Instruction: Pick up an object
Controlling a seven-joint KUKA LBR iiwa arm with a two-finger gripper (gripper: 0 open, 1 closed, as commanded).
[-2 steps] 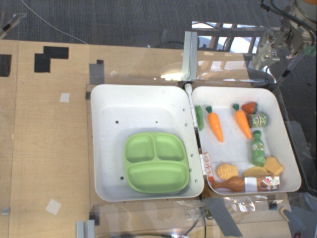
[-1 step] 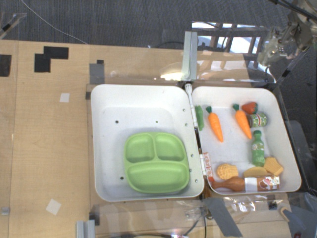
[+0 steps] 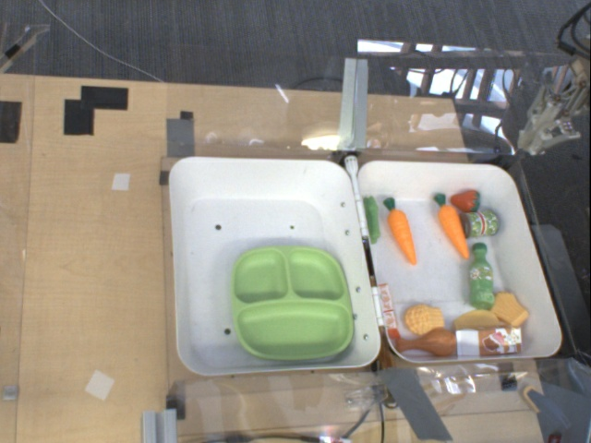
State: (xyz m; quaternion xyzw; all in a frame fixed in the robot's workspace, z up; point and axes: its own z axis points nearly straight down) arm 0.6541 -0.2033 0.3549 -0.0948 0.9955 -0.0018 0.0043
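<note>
Dark carpet runs behind a pale wooden worktop (image 3: 83, 275) that carries two shallow white bins side by side. Inside the left bin (image 3: 199, 192), a green divided plate (image 3: 291, 303) lies toward the near edge. Toys are spread through the right bin (image 3: 526, 220): a green pod (image 3: 371, 218) along its left wall, two carrots, one (image 3: 402, 232) left of centre and one (image 3: 452, 225) toward the far right corner, with a red strawberry (image 3: 464, 198) and a small green can (image 3: 481, 223) just beside the second. A green bottle (image 3: 480, 276) lies near the right wall. Along the near edge sit a round yellow cookie (image 3: 424, 318), a drumstick (image 3: 432, 342), a small carton (image 3: 492, 341) and yellow cheese pieces (image 3: 507, 308). Up at the far right corner of the worktop, beyond the right bin, the hand (image 3: 552, 118) hangs blurred, well apart from the toys; I cannot tell how it stands.
</note>
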